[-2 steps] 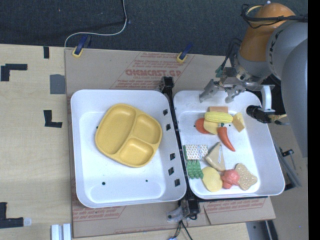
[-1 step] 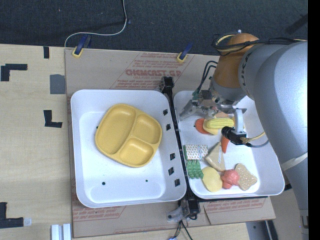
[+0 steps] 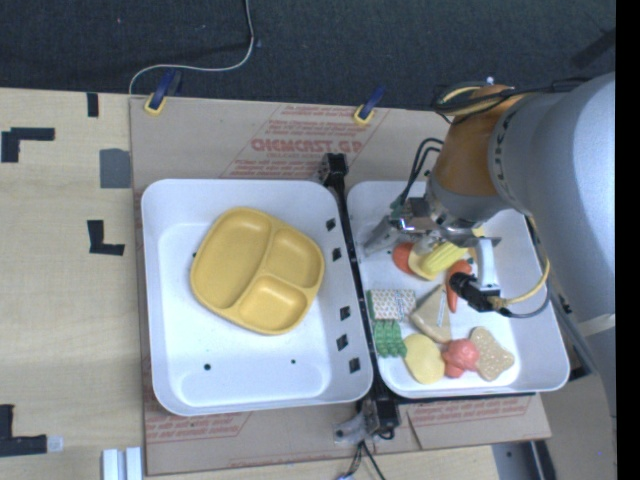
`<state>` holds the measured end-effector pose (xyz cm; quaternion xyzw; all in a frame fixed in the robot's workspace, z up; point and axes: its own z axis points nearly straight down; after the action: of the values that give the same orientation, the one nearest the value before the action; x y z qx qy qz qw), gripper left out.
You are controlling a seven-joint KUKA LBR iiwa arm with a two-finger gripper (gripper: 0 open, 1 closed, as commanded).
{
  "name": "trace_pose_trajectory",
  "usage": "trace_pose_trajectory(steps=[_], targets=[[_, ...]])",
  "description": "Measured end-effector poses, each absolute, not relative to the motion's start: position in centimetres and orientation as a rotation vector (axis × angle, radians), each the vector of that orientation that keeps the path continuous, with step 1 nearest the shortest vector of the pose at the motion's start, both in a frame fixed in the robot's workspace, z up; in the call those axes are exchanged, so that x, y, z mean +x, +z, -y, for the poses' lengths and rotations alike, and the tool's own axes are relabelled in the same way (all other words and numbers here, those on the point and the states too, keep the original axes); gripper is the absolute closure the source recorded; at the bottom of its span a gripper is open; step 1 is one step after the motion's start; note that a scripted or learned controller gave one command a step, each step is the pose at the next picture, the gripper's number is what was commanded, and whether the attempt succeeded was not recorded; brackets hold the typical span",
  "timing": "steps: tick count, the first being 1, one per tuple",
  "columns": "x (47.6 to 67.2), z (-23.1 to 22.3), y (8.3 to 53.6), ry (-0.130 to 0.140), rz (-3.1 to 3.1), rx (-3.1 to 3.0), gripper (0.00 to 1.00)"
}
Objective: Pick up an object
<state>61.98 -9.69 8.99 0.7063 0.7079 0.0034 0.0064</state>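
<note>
hovering low in the right bin (image 3: 540, 368), gripper (image 3: 415, 230) sits beside yellow toy corn (image 3: 437, 260); finger state cannot be determined.

**Crowded right bin, roomy left bin**

The arm (image 3: 540, 158) covers the upper part of the right bin (image 3: 545, 373). Below it, toy food (image 3: 440, 343) packs the floor closely, leaving narrow gaps. In the left bin (image 3: 165, 298), a yellow tray (image 3: 258, 270) sits centrally; bare floor lies below the tray.

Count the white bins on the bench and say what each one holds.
2. The left bin holds a yellow divided plate. The right bin holds a pile of toy food, with the claw over it; more pieces may lie hidden beneath.
</note>
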Motion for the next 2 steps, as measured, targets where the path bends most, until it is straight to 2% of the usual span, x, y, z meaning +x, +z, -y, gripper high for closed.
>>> trace_pose_trajectory(steps=[1, 2], targets=[[62.04, 9.72, 9.94, 0.010, -2.216, 2.210, 1.00], [62.00, 9.72, 9.86, 0.008, -2.217, 2.211, 0.00]])
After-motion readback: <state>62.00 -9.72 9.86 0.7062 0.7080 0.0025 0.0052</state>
